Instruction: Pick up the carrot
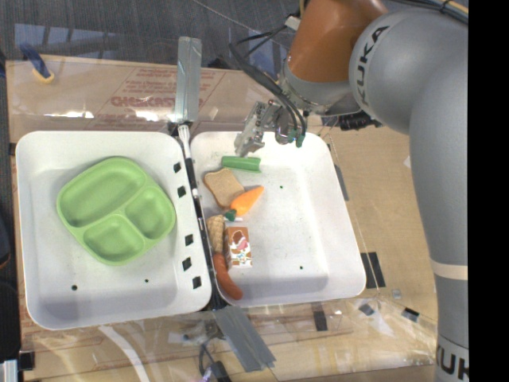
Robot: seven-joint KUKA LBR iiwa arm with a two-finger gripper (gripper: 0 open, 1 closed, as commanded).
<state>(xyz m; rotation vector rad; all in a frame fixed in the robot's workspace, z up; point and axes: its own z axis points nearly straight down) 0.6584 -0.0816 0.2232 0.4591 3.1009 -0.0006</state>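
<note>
From above, the camera is looking down on two white bins lying side by side on the bench. The right bin (318,237) is holding the food items, clustered toward its left side. The carrot (248,200) is lying there on the bin floor, orange with a small green tip, tilted, its upper end pointing to the right. It is touching or nearly touching the slice of bread (223,185) just to its left. Above both, a green stick (241,164) is lying roughly level near the bin's far wall. Below the carrot a small carton (238,246) is sitting beside a corn cob (215,231), and a sausage (225,276) is resting against the bin's lower left wall.

The left bin (48,293) is carrying a green divided plate (116,208).

The arm is reaching in from the right, and its gripper (250,140) is hanging over the far edge of the right bin, just above the green stick and apart from the carrot. Nothing is showing between its fingers; they seem to be slightly parted, though the blur there is making this uncertain.
</note>
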